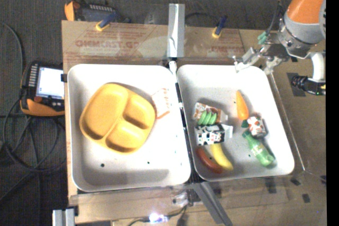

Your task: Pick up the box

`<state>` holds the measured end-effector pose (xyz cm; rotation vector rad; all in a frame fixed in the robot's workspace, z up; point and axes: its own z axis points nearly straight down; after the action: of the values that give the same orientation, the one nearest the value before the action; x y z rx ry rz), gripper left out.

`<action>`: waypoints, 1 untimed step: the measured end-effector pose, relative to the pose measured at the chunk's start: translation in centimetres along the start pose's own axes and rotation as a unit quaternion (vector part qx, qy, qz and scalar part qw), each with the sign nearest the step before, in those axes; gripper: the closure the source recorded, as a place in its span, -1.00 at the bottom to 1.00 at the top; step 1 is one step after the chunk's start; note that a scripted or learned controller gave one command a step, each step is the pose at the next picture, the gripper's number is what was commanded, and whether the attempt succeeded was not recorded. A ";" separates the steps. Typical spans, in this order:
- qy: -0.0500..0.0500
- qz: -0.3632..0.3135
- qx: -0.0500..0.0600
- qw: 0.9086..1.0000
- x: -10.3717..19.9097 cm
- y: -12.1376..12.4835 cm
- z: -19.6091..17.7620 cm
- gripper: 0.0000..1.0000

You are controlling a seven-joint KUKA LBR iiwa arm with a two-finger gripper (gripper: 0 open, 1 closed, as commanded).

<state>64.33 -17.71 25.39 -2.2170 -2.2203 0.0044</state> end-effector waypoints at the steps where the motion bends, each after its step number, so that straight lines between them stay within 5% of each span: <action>1: 0.000 0.269 0.002 0.963 -3.7 -0.2 11.7 -1.00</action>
<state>64.10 -21.43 13.69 -2.7310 -1.5422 0.0101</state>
